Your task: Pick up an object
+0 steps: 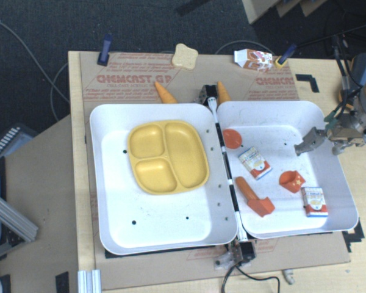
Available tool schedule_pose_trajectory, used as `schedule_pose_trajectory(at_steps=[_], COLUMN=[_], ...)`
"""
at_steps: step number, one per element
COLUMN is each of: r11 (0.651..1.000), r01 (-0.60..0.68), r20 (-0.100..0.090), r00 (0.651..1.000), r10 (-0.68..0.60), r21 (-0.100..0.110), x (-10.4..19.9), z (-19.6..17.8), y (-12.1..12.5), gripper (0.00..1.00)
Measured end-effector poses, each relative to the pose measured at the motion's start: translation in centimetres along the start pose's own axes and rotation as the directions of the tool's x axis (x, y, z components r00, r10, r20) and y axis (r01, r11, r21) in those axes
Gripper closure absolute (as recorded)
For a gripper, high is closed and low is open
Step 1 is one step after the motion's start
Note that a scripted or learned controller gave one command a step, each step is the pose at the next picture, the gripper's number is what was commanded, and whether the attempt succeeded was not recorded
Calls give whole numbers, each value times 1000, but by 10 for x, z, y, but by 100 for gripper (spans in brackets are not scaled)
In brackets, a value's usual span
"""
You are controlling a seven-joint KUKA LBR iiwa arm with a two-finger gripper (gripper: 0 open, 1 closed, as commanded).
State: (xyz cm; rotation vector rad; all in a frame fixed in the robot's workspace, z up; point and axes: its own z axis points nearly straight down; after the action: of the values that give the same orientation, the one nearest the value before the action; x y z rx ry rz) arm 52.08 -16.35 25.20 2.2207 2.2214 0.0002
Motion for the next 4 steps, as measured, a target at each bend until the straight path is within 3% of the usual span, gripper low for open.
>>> schedule_pose_trajectory(at_steps=[1,2,3,4], r11=[1000,1000,1000,1000], r01=[-1,0,-1,2], r20=[-1,-1,1,-1], r00=[1000,1000,1000,1000], r10=[1,0,1,-2], r21=[3,2,-4,-1], x=[-47,-27,-28,65], z=[90,168,156,143], y=[18,-5,-3,24], gripper=[0,0,100,100])
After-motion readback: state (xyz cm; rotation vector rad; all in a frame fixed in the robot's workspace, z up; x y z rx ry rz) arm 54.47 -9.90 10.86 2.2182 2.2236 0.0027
